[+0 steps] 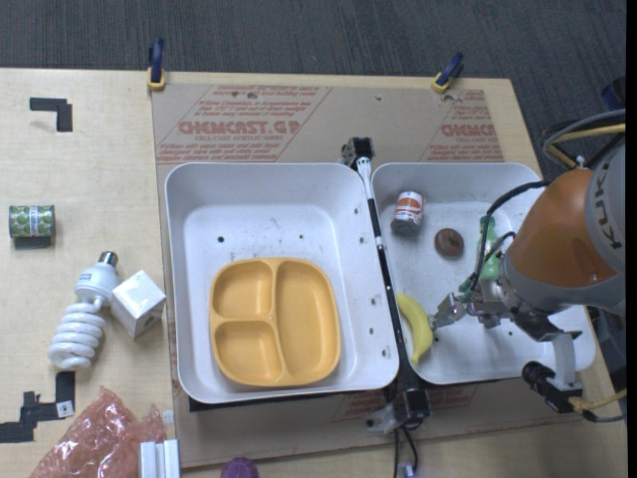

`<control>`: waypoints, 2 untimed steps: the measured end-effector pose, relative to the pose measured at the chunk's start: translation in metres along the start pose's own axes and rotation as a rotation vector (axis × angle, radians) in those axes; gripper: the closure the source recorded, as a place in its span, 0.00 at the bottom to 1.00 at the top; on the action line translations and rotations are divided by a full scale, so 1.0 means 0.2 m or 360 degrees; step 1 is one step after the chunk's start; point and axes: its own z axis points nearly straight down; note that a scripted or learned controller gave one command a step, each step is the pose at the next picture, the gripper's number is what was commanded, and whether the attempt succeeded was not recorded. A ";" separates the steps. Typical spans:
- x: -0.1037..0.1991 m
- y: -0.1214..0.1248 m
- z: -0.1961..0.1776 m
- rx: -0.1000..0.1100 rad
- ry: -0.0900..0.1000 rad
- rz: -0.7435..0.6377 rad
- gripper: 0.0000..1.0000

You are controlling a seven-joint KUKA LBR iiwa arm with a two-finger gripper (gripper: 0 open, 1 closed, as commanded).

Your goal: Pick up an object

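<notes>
Yellow banana [417,329] lies at the right bin's [557,366] left wall, the gripper [450,313] beside it parted and holding nothing, so this looks like the approach, with closing on it next.

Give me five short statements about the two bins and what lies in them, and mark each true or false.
1. The yellow divided plate lies in the left bin. True.
2. The banana lies in the left bin. False: it lies in the right bin, by its left wall.
3. The small can stands outside both bins. False: it is in the right bin.
4. A brown round object lies right of the can. True.
5. The gripper is over the right bin. True.
</notes>
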 end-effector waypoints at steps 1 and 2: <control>0.00 0.01 -0.05 -0.0003 0.0001 0.0003 1.00; 0.09 0.14 -0.02 0.0004 0.0002 -0.0002 1.00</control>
